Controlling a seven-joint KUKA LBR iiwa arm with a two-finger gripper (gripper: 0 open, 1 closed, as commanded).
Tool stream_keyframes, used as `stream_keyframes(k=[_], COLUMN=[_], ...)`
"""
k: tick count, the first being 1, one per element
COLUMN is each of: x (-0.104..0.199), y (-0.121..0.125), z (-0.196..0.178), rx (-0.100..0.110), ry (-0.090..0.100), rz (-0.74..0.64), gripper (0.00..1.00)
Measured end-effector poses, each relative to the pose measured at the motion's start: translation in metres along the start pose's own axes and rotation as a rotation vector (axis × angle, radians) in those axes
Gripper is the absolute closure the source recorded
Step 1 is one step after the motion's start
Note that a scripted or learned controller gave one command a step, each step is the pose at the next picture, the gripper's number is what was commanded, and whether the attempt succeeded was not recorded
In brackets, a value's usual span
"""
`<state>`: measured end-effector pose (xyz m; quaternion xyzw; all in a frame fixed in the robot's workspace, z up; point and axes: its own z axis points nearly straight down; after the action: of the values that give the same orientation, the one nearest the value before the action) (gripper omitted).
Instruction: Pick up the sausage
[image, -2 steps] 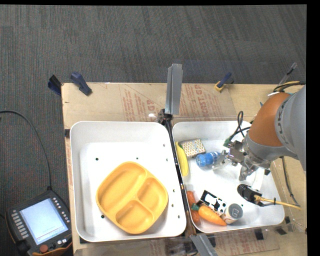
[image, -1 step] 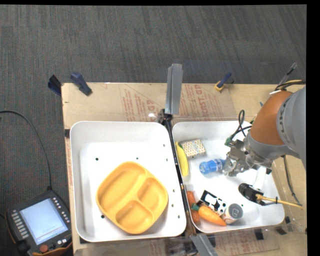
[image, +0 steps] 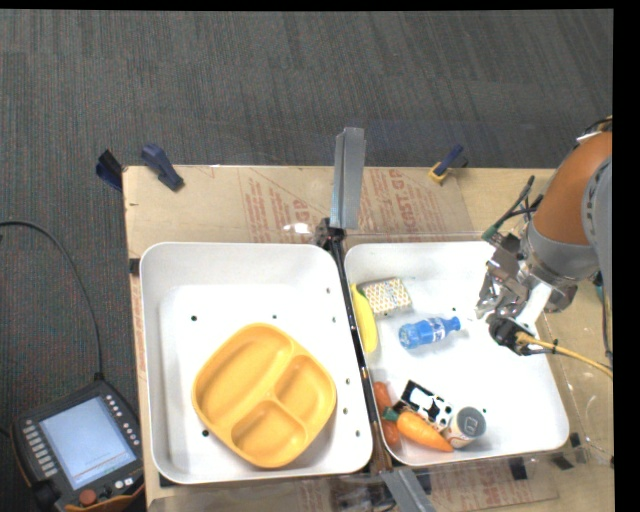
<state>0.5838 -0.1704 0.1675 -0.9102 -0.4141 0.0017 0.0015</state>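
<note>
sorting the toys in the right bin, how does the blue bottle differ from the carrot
The blue bottle is blue with a white cap; the carrot is orange. The bottle lies alone in the middle of the right bin; the carrot lies at the near edge, packed against other items. The bottle's cap points to the view's right, while the carrot's tip points right and toward the near edge. Both lie on their sides.

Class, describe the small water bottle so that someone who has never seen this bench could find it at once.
Look in the right bin, about halfway down it. The bottle lies on its side on the white floor, just below the patterned sponge. It is the one clear blue thing there, with a blue label.
</note>
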Motion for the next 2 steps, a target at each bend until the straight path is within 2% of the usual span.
stream_keyframes(k=[1, 2], x=[0.009, 0.008], y=[0.039, 0.056], z=[-0.049, -0.060], rx=[-0.001, 0.000], ry=[0.000, 0.001], rz=[0.289, 0.504], gripper=[1.00, 1.00])
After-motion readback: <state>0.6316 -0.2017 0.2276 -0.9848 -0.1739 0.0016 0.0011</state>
